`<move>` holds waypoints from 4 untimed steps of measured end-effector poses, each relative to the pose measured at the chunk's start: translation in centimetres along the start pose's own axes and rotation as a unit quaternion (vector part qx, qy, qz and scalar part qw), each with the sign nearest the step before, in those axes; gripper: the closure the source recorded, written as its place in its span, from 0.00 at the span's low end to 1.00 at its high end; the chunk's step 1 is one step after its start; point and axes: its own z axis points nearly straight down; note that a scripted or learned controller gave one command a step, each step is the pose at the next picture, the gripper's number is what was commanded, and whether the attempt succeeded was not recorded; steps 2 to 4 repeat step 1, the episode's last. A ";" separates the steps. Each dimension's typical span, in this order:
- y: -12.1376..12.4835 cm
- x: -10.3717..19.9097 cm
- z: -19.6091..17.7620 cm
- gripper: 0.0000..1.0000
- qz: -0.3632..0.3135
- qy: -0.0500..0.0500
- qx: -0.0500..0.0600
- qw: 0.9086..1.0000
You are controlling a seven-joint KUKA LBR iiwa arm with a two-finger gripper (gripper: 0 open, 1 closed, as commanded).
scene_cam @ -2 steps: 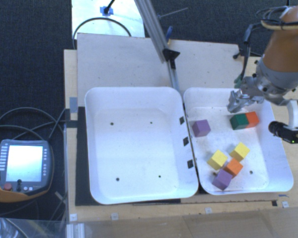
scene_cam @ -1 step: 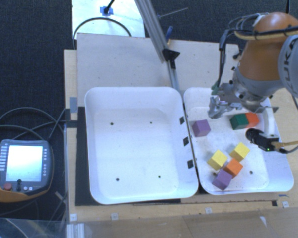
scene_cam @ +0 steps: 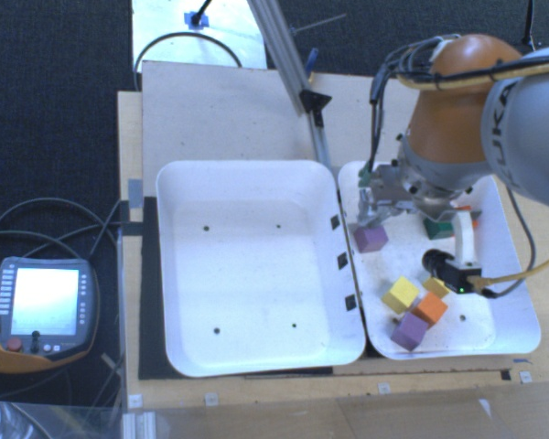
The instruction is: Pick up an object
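Note:
My gripper point(scene_cam: 373, 214) hangs over the upper left part of the right bin point(scene_cam: 517, 323), close to its left wall. A purple block point(scene_cam: 371, 238) lies on the bin floor just below the gripper tip, touching or nearly touching it; I cannot tell which. Toward the bin's front lie a yellow block point(scene_cam: 402, 294), an orange block point(scene_cam: 430, 310), a small yellow-orange block point(scene_cam: 436, 287) and a second purple block point(scene_cam: 408, 330). A green piece point(scene_cam: 436, 230) sits partly hidden under the wrist.
The left bin point(scene_cam: 178, 245) adjoins the right one, with their raised rims meeting beside the gripper. A slanted metal pole point(scene_cam: 288, 48) crosses the bench behind the bins. A teach pendant point(scene_cam: 38, 311) lies off the bench at far left.

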 end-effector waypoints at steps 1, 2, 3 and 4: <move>0.1 6.0 0.3 1.00 -0.001 0.000 -0.001 1.000; 0.1 6.0 0.3 1.00 -0.001 0.000 -0.001 1.000; 0.1 6.0 0.3 1.00 -0.001 0.000 -0.001 1.000; 0.1 6.0 0.3 1.00 -0.001 0.000 -0.001 1.000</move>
